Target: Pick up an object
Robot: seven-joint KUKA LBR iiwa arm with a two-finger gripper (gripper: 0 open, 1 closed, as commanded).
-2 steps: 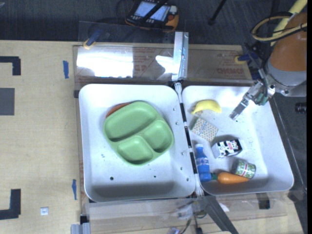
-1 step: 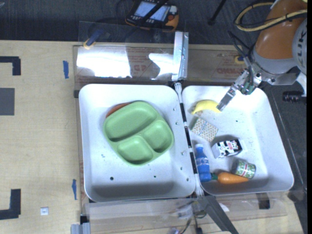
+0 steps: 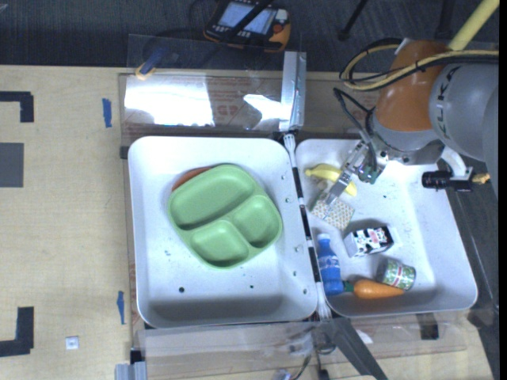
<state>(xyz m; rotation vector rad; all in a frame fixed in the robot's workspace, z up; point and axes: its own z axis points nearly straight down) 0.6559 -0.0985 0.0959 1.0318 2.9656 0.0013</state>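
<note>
Arm [image 3: 444, 101] reaches in from the right, orange band above the wrist, pincer [image 3: 346, 182] low over the far-left part of the right bin [image 3: 444, 236]. Can't tell if the pincer is released or clenched; its tip blends into the clutter, and nothing is clearly between the fingers. A banana [image 3: 322, 172] lies just left of the pincer tip, touching or nearly so. A small speckled white piece [image 3: 334, 210] lies just near of the pincer. Further toward the near side: a black-and-white cow-pattern item [image 3: 370, 239] mid-bin, a blue bottle [image 3: 328, 264] along the left wall, a carrot [image 3: 378, 289] at the near edge, and a green can [image 3: 397, 275] tipped on its side right behind the carrot, touching it. The can has a label, but the print is too small to read. Left bin [image 3: 158, 291] holds a green divided tray [image 3: 224, 214], three compartments, lying over something orange [image 3: 190, 175] that peeks out at its far-left edge. Clear plastic sheet [image 3: 206, 93] on the table [image 3: 55, 236] beyond the left bin. A handheld pendant [image 3: 247, 20] with a lit screen lies on the floor past the table; screen text unreadable. Black tape marks [image 3: 20, 105] on the table's left side.
</note>
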